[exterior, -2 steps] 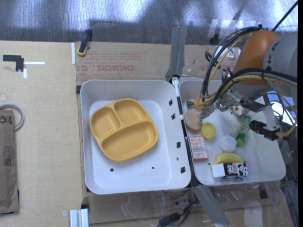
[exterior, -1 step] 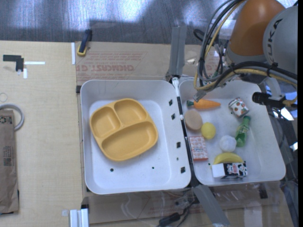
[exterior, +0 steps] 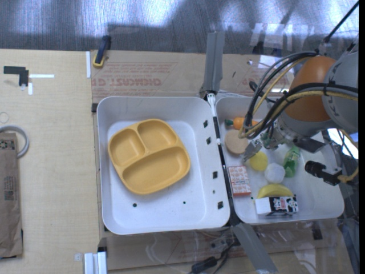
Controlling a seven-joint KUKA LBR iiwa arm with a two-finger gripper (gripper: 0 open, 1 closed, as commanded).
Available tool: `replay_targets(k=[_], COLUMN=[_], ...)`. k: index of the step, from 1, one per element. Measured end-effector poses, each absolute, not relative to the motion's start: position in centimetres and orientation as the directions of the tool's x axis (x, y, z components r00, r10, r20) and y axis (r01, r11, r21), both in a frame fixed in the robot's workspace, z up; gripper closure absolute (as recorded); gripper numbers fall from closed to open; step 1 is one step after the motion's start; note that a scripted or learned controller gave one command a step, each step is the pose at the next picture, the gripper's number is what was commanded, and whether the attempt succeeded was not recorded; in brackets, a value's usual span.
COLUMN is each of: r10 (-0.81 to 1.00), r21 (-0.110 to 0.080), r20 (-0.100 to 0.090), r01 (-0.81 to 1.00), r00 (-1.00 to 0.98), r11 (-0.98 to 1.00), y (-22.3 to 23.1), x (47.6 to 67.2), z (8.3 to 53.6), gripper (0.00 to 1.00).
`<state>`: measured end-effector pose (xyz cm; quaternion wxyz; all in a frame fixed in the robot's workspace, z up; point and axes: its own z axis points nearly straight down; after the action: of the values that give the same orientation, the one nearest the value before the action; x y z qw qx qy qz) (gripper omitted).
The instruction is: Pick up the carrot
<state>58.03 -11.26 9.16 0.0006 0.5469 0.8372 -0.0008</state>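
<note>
The gripper (exterior: 255, 147) hangs over the right bin (exterior: 319, 210) beside the carrot (exterior: 238, 123); whether it grasps anything I cannot tell

carrot (exterior: 240, 122): half hidden behind cables | pincer (exterior: 258, 146): fingertips obscured by cables | arm (exterior: 336, 96): cut off at right edge

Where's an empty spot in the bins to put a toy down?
In the left bin, there is bare floor between the yellow plate and the bin's near rim, and a strip along the divider. The plate's three compartments are bare too. The right bin is crowded: carrot, banana, small boxes and the claw.
</note>
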Motion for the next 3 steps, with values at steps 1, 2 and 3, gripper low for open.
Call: replay_targets(k=[1, 2, 3], r10=[0.976, 0.946, 0.867], r21=[0.001, 0.0, 0.009], r20=[-0.003, -0.002, -0.01], r01=[0.976, 0.946, 0.867], r00=[-0.217, -0.324, -0.499], r11=[0.217, 0.324, 0.499], y=[-14.0, -8.9, -10.9], x=[66.0, 62.5, 66.0], z=[15.0, 19.2, 9.9], gripper=[0.0, 0.0, 0.0])
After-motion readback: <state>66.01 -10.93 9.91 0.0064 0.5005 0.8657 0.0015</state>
